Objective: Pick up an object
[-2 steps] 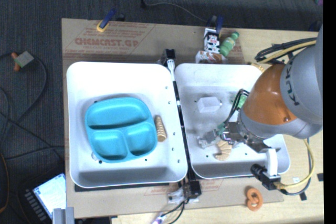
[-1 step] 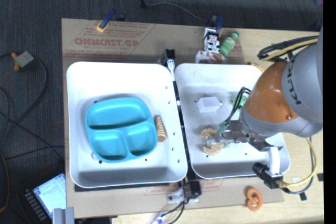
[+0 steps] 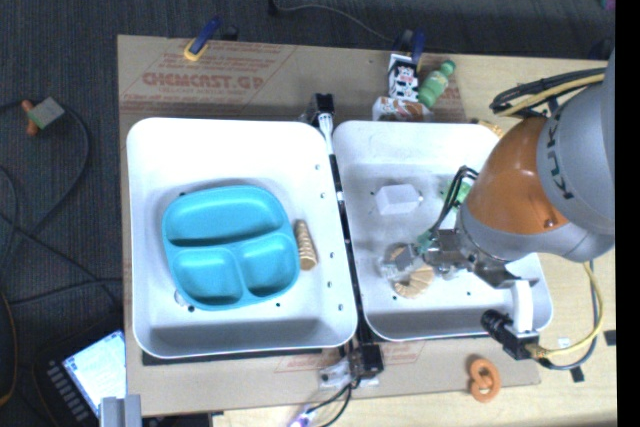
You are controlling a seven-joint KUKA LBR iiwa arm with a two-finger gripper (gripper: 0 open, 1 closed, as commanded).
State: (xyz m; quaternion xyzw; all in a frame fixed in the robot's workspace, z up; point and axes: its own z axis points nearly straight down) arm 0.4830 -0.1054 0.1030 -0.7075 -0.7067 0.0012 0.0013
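Item: right bin (image 3: 380, 150), shallow, white. A small white block (image 3: 397, 198) is found near its middle; a cluster of small brownish pieces (image 3: 408, 273) is found toward its near side. Either may be taken as the object to be picked.

Item: gripper (image 3: 432, 253), lowered into the right bin just beside the brownish cluster. Its working end is largely masked by the orange band (image 3: 510, 190) and wrist; whether it is apart or together cannot be told, and nothing is seen to be held.

Item: left bin (image 3: 150, 150), in which a blue divided tray (image 3: 225, 245) and, beside it, a tan cylindrical piece (image 3: 305, 245) are kept.

Item: counter (image 3: 150, 65), carrying both bins.

Risks noted: the cluster is judged loose and irregular, so a piece could be nudged aside instead of caught, or several could be pinched and dropped. A closure on nothing is thought likely if the descent is slightly off.
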